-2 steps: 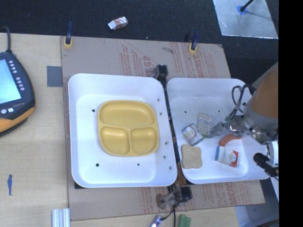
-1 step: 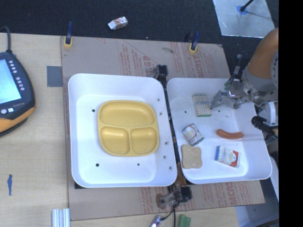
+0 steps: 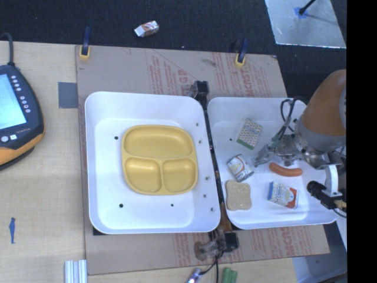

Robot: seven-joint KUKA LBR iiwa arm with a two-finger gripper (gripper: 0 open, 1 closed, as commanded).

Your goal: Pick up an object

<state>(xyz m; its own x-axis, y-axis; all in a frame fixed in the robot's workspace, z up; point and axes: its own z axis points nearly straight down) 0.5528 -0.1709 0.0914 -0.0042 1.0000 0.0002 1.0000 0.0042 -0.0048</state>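
From my remote station I watch the KUKA arm reach in from the right over the right-hand bin, its gripper lowered near the middle of the bin floor. I cannot tell from this slanted overhead view how the gripper is set or whether it has hold of anything; nothing is visibly lifted.

The nearest candidate, in my judgement, is the sausage, lying just beside and slightly below-right of the gripper on the bin floor, its long axis running roughly left to right across the view. A small can lies on its side to the gripper's lower left, close to it. A patterned packet sits above and to the left, a slice of toast rests near the bin's lower left corner, and a blue-and-white carton lies below the sausage.

The left-hand bin holds a yellow divided tray, well apart from the arm across the divide between the two bins.

I judge the pick is not yet made: every object appears to lie flat on the floor. If the sausage is the target, the move turns on a short shift toward the view's lower right, with the jaws closing across its narrow width rather than along its length
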